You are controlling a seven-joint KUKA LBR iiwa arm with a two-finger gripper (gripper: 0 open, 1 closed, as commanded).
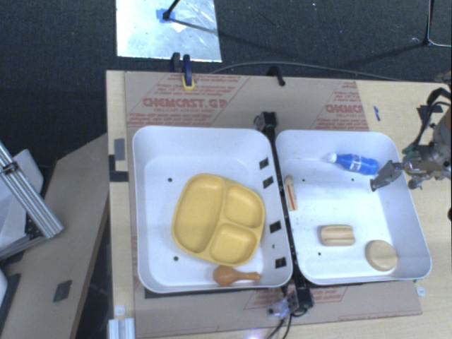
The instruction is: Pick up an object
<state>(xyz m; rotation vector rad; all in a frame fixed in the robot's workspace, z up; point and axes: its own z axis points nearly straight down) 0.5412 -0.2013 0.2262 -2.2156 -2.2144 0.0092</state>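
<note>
The right bin (406,221) holds a blue bottle (355,162) lying at its back, a tan loaf-shaped block (336,235) near the front and a round tan bun (381,255) at the front right. A thin orange stick (289,193) lies along this bin's left wall. My gripper (397,179) hangs over the bin's right rim, just right of the bottle and apart from it. It is open and nothing sits between its fingers (381,176).
The left bin (159,161) carries a yellow divided plate (219,219) and a tan drumstick (236,275) at its front wall. Black clips line the seam between the bins (272,189). Cardboard lies under both bins.
</note>
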